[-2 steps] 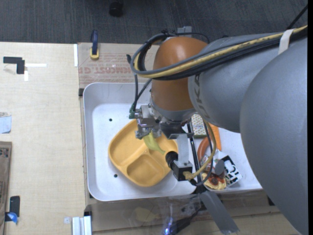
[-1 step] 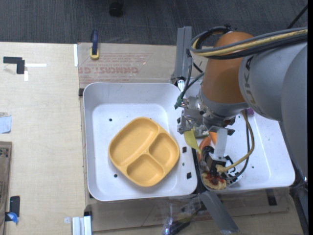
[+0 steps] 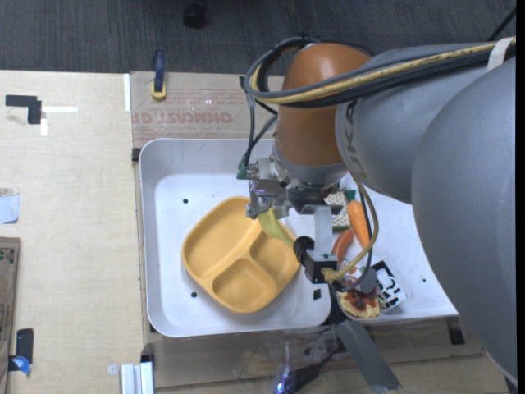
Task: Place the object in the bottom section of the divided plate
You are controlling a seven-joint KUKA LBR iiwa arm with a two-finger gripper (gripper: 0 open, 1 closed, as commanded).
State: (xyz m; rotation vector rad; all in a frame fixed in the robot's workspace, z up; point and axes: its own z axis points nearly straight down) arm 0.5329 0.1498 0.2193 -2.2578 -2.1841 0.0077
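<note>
The yellow divided plate (image 3: 238, 261) lies inside the white bin (image 3: 168, 187), and the grey arm (image 3: 426, 138) with its orange band (image 3: 316, 97) comes down over the plate's upper right rim. At that rim the gripper (image 3: 269, 212) sits with a yellow-green banana-like object (image 3: 275, 228) slanting out from under it across the plate's edge; whether the fingers are closed on it or merely above it cannot be told. To the right of the plate are a carrot (image 3: 357, 218), a red piece (image 3: 343, 243) and a small dish of food (image 3: 359, 304).
</note>
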